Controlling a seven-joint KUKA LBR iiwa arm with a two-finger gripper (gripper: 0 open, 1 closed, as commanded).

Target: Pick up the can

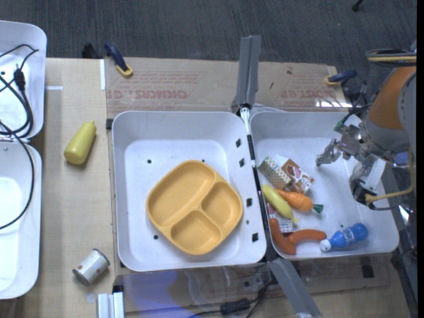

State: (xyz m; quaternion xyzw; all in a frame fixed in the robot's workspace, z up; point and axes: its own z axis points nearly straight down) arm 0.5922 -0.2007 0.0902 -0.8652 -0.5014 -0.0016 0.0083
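While the can (pixel 91 266) lies on its side on the bench, outside both bins and left of the left bin (pixel 126 197) holding the yellow plate (pixel 193 207), my gripper (pixel 329 154) hangs over the right bin (pixel 311 128), fingers spread, holding nothing. Reaching that far, I risk nudging the can and setting it rolling.

— Where's the can (pixel 90 265)?
— On the bench (pixel 73 204), at seven o'clock off the left bin (pixel 126 244). A bottle (pixel 80 144) lies at ten o'clock.
— In the bins?
— The plate (pixel 193 207) in the left one. In the right bin (pixel 305 128): a packet (pixel 285 173), banana (pixel 278 202), carrot (pixel 298 201), sausage (pixel 297 239), with a small bottle (pixel 344 237) at five o'clock and the gripper (pixel 332 152) at two.
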